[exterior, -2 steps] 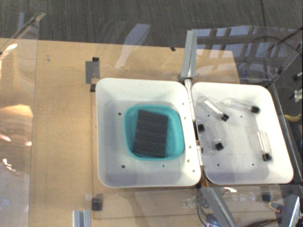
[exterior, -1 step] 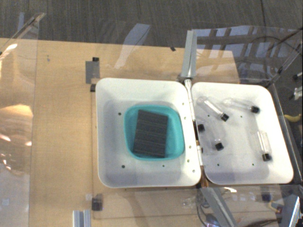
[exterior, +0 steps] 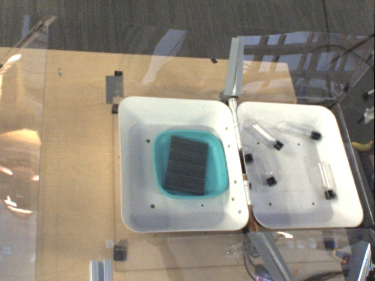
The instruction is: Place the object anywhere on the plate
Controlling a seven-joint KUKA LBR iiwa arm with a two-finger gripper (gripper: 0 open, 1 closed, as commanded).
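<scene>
The dark grey ridged block (exterior: pixel 187 165) lay flat on the teal plate (exterior: pixel 157 157), and the plate sat in the middle of the left bin (exterior: pixel 132 174) on the wooden tabletop (exterior: pixel 64 157). The block was fully inside the rim of the plate, with teal showing on all sides of it. Its long axis ran from the far side of the bin toward the near side, leaning a little, so that its short sides faced the far and near walls. In the right bin (exterior: pixel 299 180) some clear vials with black caps (exterior: pixel 265 136) were scattered well apart from each other, together with a few small loose black pieces. As for the hand, I could not tell whether it was apart or together. The arm reaches in from the right of the view, so the plate and the block lay on the far side of the right bin from it, across the wall where the two bins meet. Judging by how things lay, the placing seemed done: the block rested on the plate. If one more thing was meant to follow, a vial from the right bin would have to travel leftward over that wall.
</scene>
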